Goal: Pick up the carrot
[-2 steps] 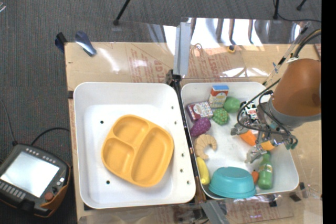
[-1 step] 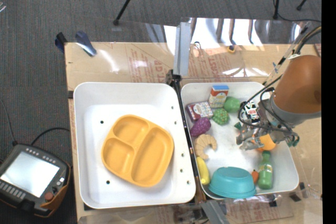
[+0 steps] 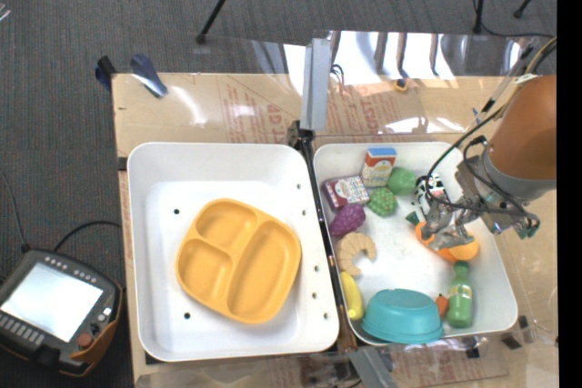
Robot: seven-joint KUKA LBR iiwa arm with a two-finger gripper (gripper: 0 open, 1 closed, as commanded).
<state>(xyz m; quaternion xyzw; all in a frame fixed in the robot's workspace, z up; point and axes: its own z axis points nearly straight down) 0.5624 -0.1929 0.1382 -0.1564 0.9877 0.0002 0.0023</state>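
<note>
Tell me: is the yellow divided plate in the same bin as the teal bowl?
No. The yellow divided plate lies in the left bin; the teal bowl sits in the right bin.

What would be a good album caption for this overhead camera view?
Robot gripper hovering over an orange toy in the right bin, yellow tray in the left bin.

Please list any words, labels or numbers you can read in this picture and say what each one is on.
None reads in full.
Bench board: large red letters, perhaps "AD", mirrored and washed out by glare.
Carton: printed front, too small to read.
Purple packet: label too blurred to read.
Green bottle: no label legible.
Pendant: screen glares white.
</note>
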